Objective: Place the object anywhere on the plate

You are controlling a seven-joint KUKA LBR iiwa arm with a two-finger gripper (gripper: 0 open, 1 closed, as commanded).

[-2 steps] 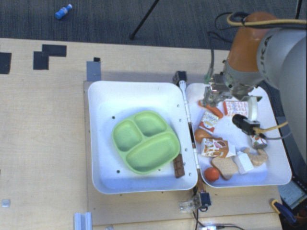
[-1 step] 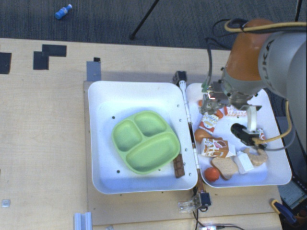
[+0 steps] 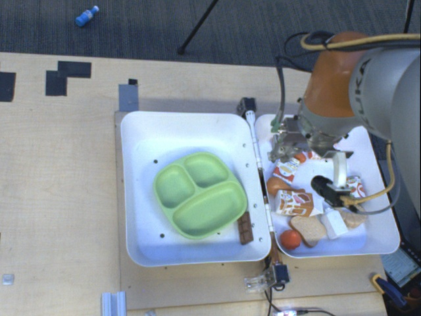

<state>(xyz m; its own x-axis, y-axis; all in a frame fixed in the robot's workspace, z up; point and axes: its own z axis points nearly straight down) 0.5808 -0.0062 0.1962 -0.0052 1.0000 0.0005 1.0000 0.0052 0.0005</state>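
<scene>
Two shallow white bins sit side by side. The left bin (image 3: pixel 141 242) holds a smooth green plate (image 3: pixel 200 194), a rounded rectangle with three compartments, its long axis running from 10 toward 4 o'clock; a brown bar (image 3: pixel 245 229) lies just beside it at 4 o'clock. The right bin (image 3: pixel 381 239) holds a heap of objects (image 3: pixel 309 206): a printed carton, a round red ball, a tan bread-like piece. The gripper (image 3: pixel 287 145) hangs over the heap at 11 o'clock; its parts are too jumbled to read.
</scene>
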